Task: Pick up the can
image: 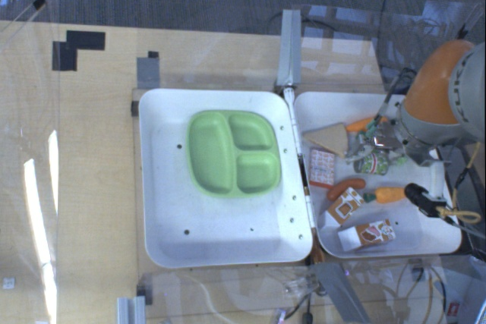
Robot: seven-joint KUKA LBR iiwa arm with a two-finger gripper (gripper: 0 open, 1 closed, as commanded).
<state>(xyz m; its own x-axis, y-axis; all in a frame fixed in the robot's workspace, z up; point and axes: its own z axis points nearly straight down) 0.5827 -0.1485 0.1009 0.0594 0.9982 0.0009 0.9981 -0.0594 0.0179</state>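
Arm (444, 99) over right bin (448, 239), reaching in from 3 o'clock. Gripper (377, 142) low over clutter near bin's centre; can't tell its opening or whether it holds anything. Can (380, 161) green-patterned, just under gripper, toward 6 o'clock of it. Carrot (389, 194), sausage (346, 187), small cartons (367, 234) crowd lower half. Left bin (152, 186) carries green divided plate (232, 152). Step, by my reading: closing in on can. Next: settle over can, grip, lift straight.

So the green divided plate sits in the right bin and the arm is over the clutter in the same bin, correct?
Not quite. The camera view shows the green divided plate in the left bin. The arm is over the clutter in the right bin, as you said, so the two are in different bins.
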